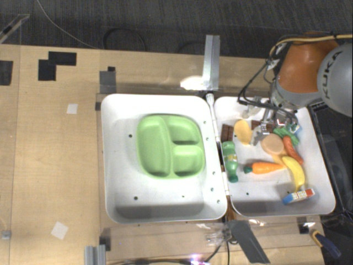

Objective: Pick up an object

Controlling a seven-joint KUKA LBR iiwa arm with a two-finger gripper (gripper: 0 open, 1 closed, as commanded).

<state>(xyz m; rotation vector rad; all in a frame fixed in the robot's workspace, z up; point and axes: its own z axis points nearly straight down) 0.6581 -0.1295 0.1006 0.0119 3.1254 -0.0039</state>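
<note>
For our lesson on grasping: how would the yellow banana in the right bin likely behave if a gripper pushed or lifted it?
The banana looks like a smooth plastic toy, so it is probably stiff, light and somewhat slippery. Its curved shape suggests it may pivot or rock rather than slide straight when pushed. Lying close to the carrot, it would likely nudge that too.

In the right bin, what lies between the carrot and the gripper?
In the camera view, a round tan piece lies between the carrot and the gripper, close under the gripper. I cannot tell whether they touch.
</note>
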